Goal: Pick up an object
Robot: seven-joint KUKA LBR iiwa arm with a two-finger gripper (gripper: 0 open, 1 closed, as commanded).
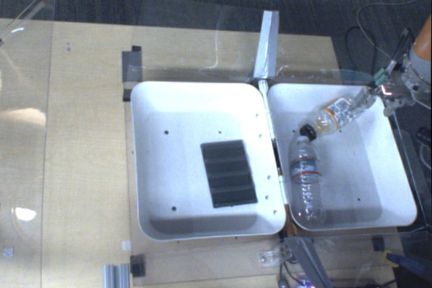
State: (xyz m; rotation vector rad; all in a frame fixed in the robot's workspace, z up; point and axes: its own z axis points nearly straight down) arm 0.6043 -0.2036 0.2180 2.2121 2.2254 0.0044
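Small clear bottle (333,117) raised over right bin (398,175), gripper (375,92) clamped on its base, larger bottle (305,180) lying below.

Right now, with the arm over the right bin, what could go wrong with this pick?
1. The pincer appears to hold the small clear bottle only by its base end, tilted, so it could slip out.
2. If dropped, it may land on the larger water bottle lying just below it.
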